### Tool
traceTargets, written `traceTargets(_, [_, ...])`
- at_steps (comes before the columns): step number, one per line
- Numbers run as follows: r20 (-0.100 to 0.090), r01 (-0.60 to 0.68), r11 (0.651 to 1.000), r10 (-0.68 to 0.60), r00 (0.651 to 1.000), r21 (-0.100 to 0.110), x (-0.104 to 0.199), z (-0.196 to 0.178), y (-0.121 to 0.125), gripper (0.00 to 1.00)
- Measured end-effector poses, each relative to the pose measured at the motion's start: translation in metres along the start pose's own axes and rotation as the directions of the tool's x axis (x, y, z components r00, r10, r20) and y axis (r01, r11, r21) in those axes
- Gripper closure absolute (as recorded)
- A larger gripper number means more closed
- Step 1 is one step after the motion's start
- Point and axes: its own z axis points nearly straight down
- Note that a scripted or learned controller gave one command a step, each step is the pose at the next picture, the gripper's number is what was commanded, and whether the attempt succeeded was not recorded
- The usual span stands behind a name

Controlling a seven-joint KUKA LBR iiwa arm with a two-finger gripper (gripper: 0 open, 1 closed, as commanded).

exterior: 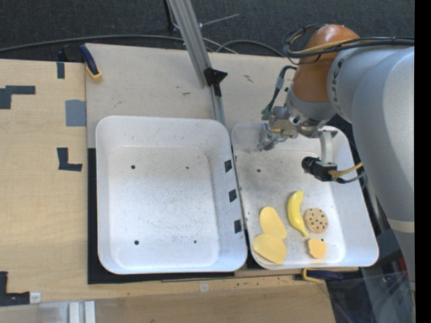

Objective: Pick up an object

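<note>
In the right bin (350, 247), near its front edge, lie a yellow banana (295, 212), a round brown cookie (315, 219), a small orange piece (317, 249) and two pale yellow flat pieces (272, 222) (269, 248). My gripper (268, 140) hangs over the bin's far left corner, well behind those objects. Nothing shows between its fingers.
The left bin (108, 200) sits beside the right one, with black clips along the shared wall (232, 195). A slanted metal pole (195, 42) rises behind the bins. The grey arm (377, 113) covers the right bin's far right side. A yellow-and-blue clamp (90, 62) lies on the bench's far left.
</note>
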Motion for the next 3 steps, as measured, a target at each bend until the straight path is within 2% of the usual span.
traceTargets(1, [0.0, -0.003, 1.0, 0.003, 1.0, -0.006, -0.002, -0.046, 0.008, 1.0])
traceTargets(3, [0.0, -0.003, 1.0, 0.003, 1.0, -0.008, 0.0, -0.164, 0.014, 1.0])
